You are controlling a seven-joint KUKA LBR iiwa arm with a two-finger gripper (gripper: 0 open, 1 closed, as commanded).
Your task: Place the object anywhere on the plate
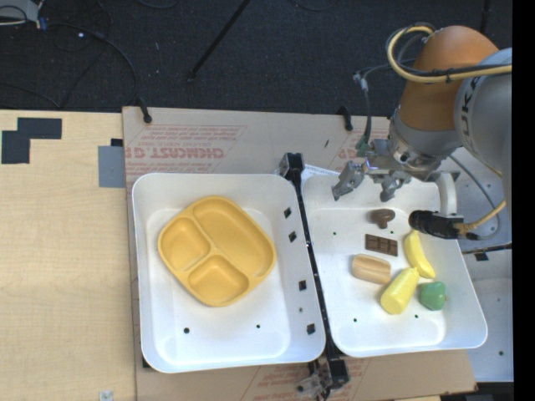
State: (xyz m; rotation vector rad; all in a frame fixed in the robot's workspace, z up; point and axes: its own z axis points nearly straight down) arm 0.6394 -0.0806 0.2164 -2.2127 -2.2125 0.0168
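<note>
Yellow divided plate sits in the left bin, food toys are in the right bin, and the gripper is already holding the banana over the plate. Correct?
Not quite. The camera view shows the gripper open, holding nothing, at the right bin's far edge. The banana lies in that bin. The yellow divided plate is in the left bin, as you said.

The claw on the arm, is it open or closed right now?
Open: the gripper shows its two fingers spread apart, nothing between them.

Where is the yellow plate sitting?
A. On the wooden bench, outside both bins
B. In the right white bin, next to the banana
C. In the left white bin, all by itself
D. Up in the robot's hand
C: the yellow plate with three compartments lies flat in the left bin, while the banana and the other toy foods lie in the right bin.
</note>
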